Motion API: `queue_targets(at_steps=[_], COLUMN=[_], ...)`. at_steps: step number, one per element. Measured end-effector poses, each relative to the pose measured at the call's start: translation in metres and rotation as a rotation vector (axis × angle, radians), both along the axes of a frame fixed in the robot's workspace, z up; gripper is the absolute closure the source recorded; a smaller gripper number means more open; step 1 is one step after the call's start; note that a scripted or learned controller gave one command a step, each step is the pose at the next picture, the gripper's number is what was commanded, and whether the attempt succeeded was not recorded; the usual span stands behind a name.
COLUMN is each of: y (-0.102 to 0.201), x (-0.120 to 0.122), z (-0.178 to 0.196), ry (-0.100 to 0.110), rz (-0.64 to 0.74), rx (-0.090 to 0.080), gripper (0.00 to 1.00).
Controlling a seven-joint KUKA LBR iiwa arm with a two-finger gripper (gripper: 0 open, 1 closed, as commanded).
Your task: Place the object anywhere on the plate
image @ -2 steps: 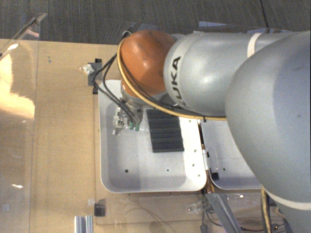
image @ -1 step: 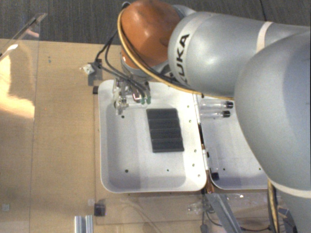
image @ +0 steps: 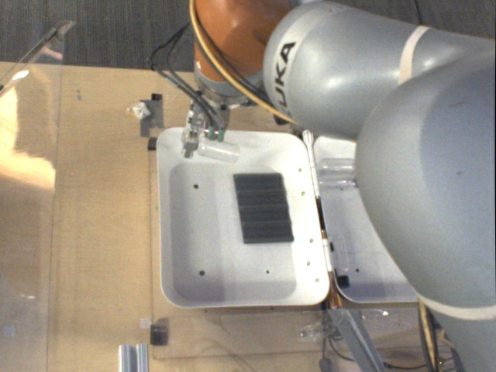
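Note:
A dark ribbed rectangular plate (image: 263,208) lies flat in the middle of the left white bin (image: 178,231). My gripper (image: 200,139) hangs over that bin's far left corner, up and left of the plate and apart from it. A small pale, translucent piece (image: 219,152) shows just below the gripper, against the bin's far wall. Whether it is held or only lies there is unclear. The large grey arm with its orange band (image: 232,22) hides the bench behind the gripper.
The right bin (image: 341,177) is mostly covered by the arm. A small dark bracket (image: 151,118) sits on the bench left of the left bin's far corner. A black block (image: 159,332) lies near the bench's front edge.

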State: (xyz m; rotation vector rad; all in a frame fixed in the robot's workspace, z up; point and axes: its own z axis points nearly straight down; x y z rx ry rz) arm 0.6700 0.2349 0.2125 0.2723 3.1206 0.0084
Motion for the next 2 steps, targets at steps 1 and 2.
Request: queue_targets(at_steps=[1,2], y=[0.001,0.001], x=[0.002,-0.01], z=[0.013,-0.045], ry=[-0.008,0.0], rz=[0.001,0.499], rx=[0.005,-0.004], gripper=[1.0,1.0])
